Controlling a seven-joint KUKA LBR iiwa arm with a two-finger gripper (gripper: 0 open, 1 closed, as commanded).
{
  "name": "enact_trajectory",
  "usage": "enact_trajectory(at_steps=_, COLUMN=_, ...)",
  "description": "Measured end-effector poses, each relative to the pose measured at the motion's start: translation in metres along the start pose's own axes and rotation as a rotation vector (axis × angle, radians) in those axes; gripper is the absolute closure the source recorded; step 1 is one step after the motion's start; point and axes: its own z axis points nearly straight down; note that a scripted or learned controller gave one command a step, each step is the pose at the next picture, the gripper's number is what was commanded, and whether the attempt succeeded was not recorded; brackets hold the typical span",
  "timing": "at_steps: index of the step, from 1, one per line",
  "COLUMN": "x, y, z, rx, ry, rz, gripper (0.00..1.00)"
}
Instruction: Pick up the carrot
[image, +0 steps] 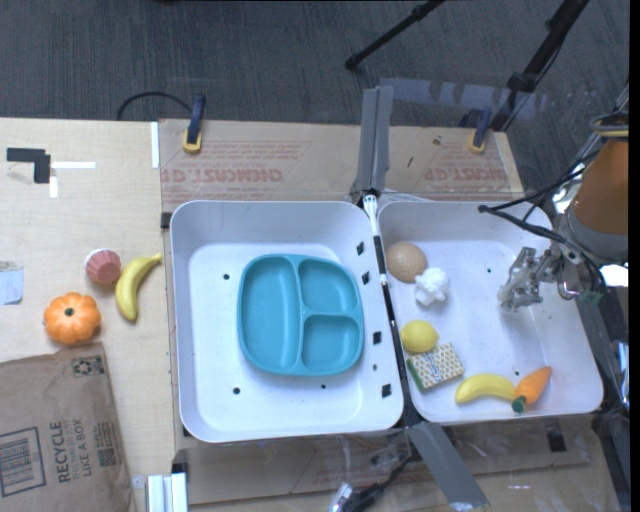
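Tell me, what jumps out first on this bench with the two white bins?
The big blue divided plate sits alone in the left bin. The right bin holds a crowd of toy food, with an orange carrot beside a banana at its near edge. Above them the arm's pincer hangs over the bin's right side.

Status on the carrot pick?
Pincer over right bin, nothing held. Carrot near front corner, untouched. Banana touching its green end.
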Motion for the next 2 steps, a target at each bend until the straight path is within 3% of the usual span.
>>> enact_trajectory(at_steps=1, x=-0.028, y=0.078, z=-0.070, rx=0.001, ry=-0.004, rz=0.245, gripper=1.00)
enact_trajectory(at_steps=2, x=-0.009, y=0.000, z=-0.107, rx=0.002, ry=-0.004, rz=-0.001, gripper=1.00)
